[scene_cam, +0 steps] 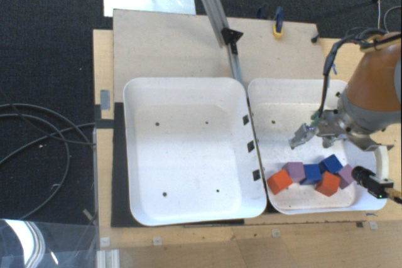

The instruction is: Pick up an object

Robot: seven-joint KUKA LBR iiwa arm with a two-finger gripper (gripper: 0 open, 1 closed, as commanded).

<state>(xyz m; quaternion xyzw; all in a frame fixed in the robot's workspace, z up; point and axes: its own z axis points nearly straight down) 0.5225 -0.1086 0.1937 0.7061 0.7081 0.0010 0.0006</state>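
Observation:
Several small blocks lie clustered along the front of the right bin [276, 111]: an orange block [280, 181], a purple block [294, 171], a blue block [312, 174], a second blue block [331, 164], a second orange block [327, 184] and a purple block [345, 176] at the right end. My gripper [315, 140] hangs over the middle of this bin, just behind and above the cluster. It is open, with nothing between its fingers. The orange-banded wrist [377, 85] covers the bin's right rim.
The left bin [188, 154] sits beside the right one, parted from it by a shared rim with black clips [251, 146]. A slanted metal pole [213, 3] crosses the back board. Cables [38, 128] lie on the dark floor at left.

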